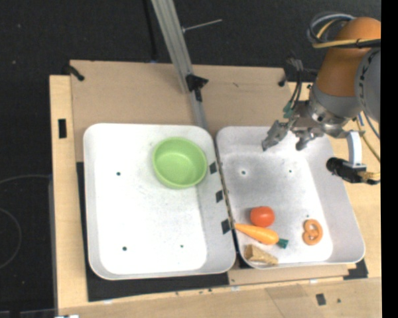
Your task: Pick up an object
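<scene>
The gripper [286, 138] hangs over the far edge of the right bin [331, 197], its two fingers spread apart with nothing between them. All the small things lie well apart from it, at the near end of that bin.

The tomato [262, 216] looks the likeliest pick. It is probably a light toy, round and smooth, so it could roll or squirt out of a pinch that lands off centre; the fingers should close across its widest part from straight above. It is glossy red with a small pale highlight, and sits just beyond the carrot [257, 233].

The carrot is long, thin and orange with a dark green stub at its right end, lying almost left to right. It is likely stiff and light. Gripping across its thick middle, fingers set near and far of it, seems safest, though the tomato just beside it leaves little room for the far finger.

The pretzel [312, 231] is an orange-brown loop with holes, lying flat near the right wall. Being so flat, it would be hard to get fingers under.

A tan wedge, perhaps bread or cheese [259, 256], rests against the near rim, where the wall may block one finger.

The green bowl [179, 162] stands upright in the left bin [113, 211], too wide to span; only its rim offers a hold.
</scene>
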{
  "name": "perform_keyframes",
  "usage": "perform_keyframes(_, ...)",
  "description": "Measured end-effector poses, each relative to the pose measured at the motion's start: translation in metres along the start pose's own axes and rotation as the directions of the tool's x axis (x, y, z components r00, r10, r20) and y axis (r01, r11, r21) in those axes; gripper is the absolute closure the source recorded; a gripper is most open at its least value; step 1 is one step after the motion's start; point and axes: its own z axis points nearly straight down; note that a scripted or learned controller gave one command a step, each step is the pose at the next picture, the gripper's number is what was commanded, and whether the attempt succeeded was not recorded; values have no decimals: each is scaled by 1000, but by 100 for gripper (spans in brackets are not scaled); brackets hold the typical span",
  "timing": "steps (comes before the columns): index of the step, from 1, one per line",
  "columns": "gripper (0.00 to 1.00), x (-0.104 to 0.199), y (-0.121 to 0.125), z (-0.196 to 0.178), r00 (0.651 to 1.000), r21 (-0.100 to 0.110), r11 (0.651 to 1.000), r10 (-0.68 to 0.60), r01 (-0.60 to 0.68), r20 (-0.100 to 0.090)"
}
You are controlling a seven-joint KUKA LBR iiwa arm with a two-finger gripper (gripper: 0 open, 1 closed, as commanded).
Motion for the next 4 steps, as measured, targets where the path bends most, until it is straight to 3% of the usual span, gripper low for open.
perform_keyframes(2,0,-5,2,103,1000,1,1000,6,-6,0)
perform_keyframes(3,100,-6,4,90,1000,-6,1000,7,-7,1)
perform_keyframes(4,100,-17,7,38,1000,-8,1000,5,-5,0)
